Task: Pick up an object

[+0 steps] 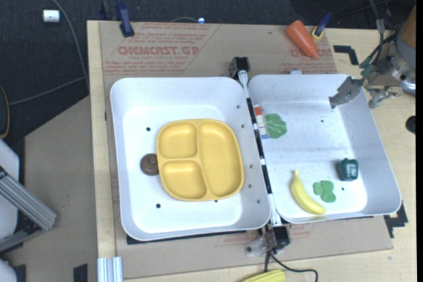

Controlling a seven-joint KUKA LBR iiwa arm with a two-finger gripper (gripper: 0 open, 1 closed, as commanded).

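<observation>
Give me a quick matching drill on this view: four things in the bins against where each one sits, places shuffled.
Things:
1. yellow tray
2. banana
3. dark green pepper
4. brown round piece

Places:
A. right bin, near its right wall
B. left bin, tucked against the tray's left edge
C. middle of the left bin
D. right bin, front part, beside a small green leafy piece

Pairs: 1-C, 2-D, 3-A, 4-B.

The tool is over the right bin's far right corner, holding nothing.
</observation>
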